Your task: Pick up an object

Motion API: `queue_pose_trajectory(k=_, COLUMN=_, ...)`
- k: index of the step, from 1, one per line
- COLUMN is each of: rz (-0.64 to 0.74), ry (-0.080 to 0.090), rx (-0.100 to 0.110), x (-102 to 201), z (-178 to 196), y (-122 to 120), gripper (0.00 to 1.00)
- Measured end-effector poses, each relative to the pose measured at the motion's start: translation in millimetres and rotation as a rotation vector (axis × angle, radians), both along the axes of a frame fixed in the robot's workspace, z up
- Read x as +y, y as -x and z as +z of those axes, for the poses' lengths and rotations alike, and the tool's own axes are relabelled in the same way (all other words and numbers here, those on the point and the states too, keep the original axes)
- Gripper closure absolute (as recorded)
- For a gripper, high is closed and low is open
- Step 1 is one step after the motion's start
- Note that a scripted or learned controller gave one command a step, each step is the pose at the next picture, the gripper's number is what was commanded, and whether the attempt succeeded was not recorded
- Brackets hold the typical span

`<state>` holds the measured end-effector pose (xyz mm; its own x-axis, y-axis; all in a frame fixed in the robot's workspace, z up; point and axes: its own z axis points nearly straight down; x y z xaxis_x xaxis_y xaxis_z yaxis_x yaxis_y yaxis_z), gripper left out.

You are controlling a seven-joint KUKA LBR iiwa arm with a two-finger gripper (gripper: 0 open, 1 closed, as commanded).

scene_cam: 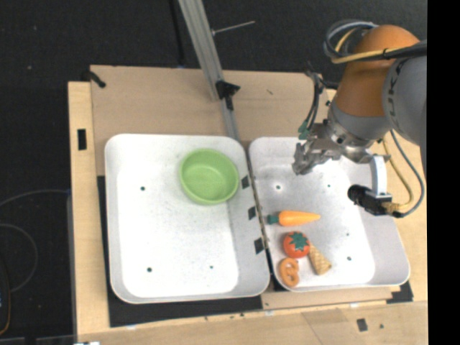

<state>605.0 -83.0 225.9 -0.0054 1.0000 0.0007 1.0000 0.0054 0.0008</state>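
Note:
In the right bin [359, 268] lie a toy carrot [296, 218], a red tomato [295, 244], a tan cone-shaped piece [320, 260] and a small orange pretzel-like piece [289, 271] by the front-left corner. My gripper [304, 161] hangs over the back part of the right bin, well behind the carrot and apart from it. Nothing shows between its fingers. A green bowl [208, 176] sits upright in the left bin [144, 264], near its back right.
A slanted metal pole [208, 56] rises from the back of the bench to the divider between the bins. Black clips [258, 210] sit along that divider. A black-tipped part with cables [366, 197] hangs off the arm over the right bin's right side.

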Motion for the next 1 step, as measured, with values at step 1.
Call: queue_pose_trajectory(k=1, rz=0.003, ry=-0.001, rx=0.0, x=61.6, z=4.6, y=9.4, gripper=1.0)
